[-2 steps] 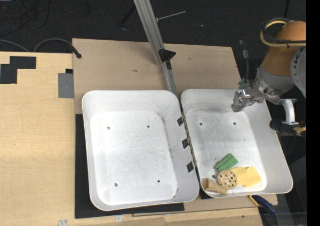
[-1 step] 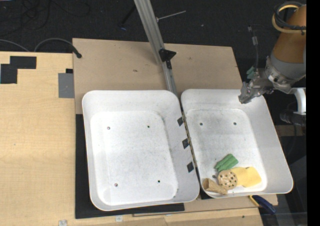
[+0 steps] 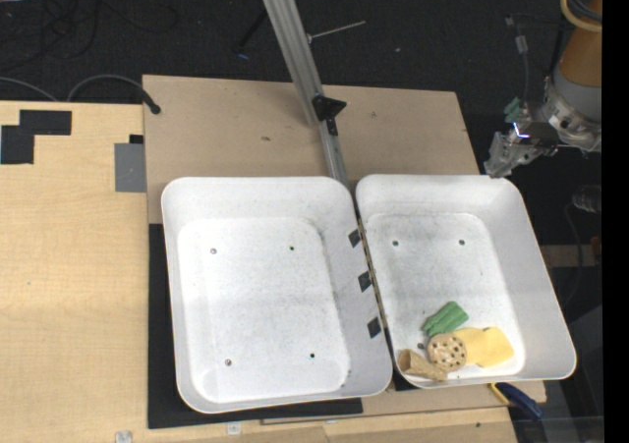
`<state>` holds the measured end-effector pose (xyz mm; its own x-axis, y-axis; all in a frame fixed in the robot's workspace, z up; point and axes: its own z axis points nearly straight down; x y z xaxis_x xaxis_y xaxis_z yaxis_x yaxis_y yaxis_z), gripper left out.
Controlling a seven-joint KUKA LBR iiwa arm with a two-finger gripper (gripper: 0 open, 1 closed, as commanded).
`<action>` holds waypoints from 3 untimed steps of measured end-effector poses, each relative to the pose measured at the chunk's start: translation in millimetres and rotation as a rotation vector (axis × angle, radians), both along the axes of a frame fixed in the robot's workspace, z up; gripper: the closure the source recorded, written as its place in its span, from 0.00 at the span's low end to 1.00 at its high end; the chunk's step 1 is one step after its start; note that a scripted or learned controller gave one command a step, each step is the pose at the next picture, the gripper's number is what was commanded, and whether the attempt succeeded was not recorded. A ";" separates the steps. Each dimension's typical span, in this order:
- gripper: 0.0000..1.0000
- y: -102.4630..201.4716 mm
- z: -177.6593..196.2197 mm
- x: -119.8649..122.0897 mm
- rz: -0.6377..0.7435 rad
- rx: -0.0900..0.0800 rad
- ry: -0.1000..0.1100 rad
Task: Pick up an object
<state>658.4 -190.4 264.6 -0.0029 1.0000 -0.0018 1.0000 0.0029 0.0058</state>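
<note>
so, gripper hangs past top right corner of right bin, well apart from toys; cannot tell if it is open or shut. green thing, round cookie, yellow piece, tan bit all bunched in near corner of right bin, touching. risk: grab may bump wall or push pile, slip off. left bin on brown board, black floor with wires around

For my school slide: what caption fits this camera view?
Robot arm's gripper hovers outside the right bin, where toys wait in the near corner.
</note>
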 end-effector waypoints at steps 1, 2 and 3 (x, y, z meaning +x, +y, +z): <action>1.00 56.9 4.5 -2.9 0.001 0.004 0.008; 1.00 108.0 8.2 -10.6 0.001 0.004 0.009; 1.00 158.9 10.1 -15.1 0.001 0.004 0.010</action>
